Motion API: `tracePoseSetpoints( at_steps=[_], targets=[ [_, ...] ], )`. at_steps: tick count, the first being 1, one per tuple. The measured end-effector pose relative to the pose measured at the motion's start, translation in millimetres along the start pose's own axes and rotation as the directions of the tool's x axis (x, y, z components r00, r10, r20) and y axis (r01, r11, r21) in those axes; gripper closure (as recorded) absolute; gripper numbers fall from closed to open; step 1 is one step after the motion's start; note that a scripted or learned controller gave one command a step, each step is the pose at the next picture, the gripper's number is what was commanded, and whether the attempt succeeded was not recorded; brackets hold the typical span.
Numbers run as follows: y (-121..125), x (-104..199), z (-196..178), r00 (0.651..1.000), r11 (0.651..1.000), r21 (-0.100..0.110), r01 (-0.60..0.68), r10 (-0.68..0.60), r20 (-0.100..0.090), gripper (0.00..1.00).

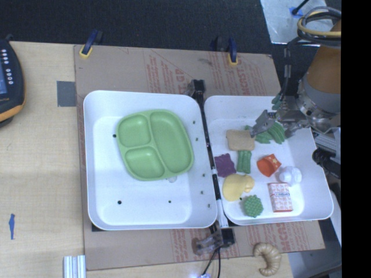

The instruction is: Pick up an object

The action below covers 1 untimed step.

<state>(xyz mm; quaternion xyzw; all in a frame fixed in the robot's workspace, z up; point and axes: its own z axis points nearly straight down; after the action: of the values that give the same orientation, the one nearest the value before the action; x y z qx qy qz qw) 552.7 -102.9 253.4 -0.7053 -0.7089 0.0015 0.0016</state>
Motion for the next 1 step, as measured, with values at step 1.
tracePoseSetpoints(
  at_steps=[1],
  targets=[
    [33.4,-61.1,113.3,1.0,1.0,0.007,-0.004,0.004,0.001,0.0]
  ],
)
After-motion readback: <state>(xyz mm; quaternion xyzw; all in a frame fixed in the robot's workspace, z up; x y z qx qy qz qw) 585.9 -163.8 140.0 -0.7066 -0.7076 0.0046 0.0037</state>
